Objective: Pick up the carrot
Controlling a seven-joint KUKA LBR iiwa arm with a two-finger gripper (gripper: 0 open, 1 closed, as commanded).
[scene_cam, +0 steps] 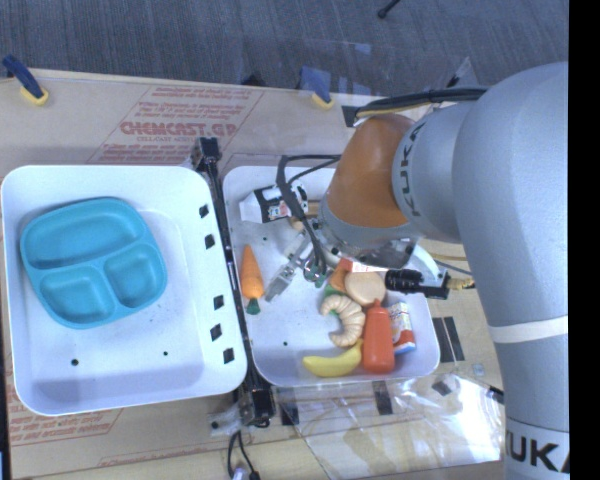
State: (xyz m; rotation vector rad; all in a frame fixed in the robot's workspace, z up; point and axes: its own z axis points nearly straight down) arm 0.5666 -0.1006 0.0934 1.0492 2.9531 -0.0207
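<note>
The carrot (250, 273), orange with a small green tip at its near end, lies in the right bin (280, 368) against that bin's left wall. My gripper (286, 276) hangs low over the bin floor just to the right of the carrot, a short gap away. Nothing shows in its grasp. The orange band and the grey arm (480, 198) cover the right part of the bin.
A banana (332, 364), a red bottle (378, 338), a beige croissant-like piece (345, 313) and a round bun (365, 286) crowd the right bin's near right corner. A small white box (265, 206) sits at its far edge. The left bin (40, 388) holds a blue divided plate (92, 260).
</note>
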